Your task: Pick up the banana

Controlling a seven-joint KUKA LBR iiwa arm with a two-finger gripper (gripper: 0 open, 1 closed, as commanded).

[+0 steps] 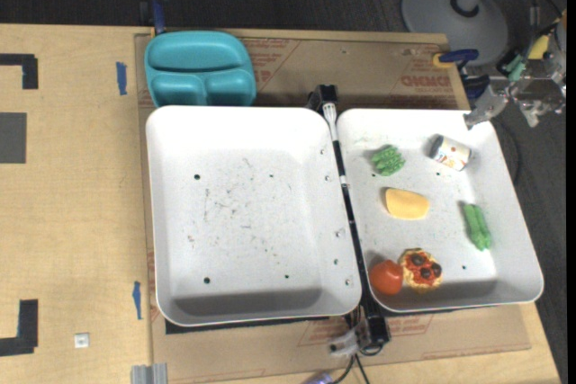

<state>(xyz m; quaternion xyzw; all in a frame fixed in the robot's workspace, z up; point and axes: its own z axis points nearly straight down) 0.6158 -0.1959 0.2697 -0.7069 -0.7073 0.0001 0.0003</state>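
Hovering at the right bin's (pixel 526 283) two o'clock corner, my end effector (pixel 481 114) sits just outside the rim; I cannot tell how it is set. The banana (pixel 407 204) lies near that bin's middle. Around it: a green piece (pixel 388 160) at eleven o'clock, a small can (pixel 449 153) at one, a tomato (pixel 386 277) at six.
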